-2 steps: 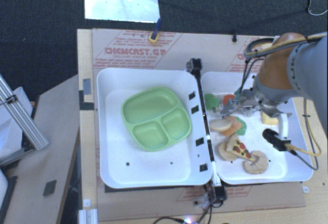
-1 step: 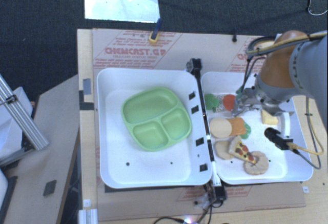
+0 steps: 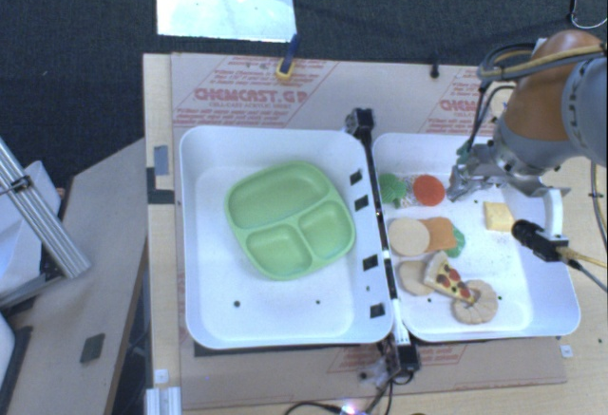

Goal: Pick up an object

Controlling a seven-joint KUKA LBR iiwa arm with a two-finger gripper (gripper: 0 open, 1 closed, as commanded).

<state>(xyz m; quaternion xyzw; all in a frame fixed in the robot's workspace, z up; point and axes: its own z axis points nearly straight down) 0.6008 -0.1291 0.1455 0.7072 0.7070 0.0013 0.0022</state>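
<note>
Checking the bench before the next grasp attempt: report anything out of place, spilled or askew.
Nothing stands out. The green tray lies flat in the left bin; the toy food, including the pizza slice, sits loosely inside the right bin, nothing spilled.

The arm (image 3: 570, 90) is a thick, rounded KUKA iiwa limb in matte grey, with a glossy orange band (image 3: 556, 47) wrapping its bulbous section above the wrist. Dark cables (image 3: 496, 62) loop off the orange section in curved bundles and run down its side. Below, the wrist narrows into a metallic grey gripper (image 3: 465, 183) assembly of small angular parts.
</note>
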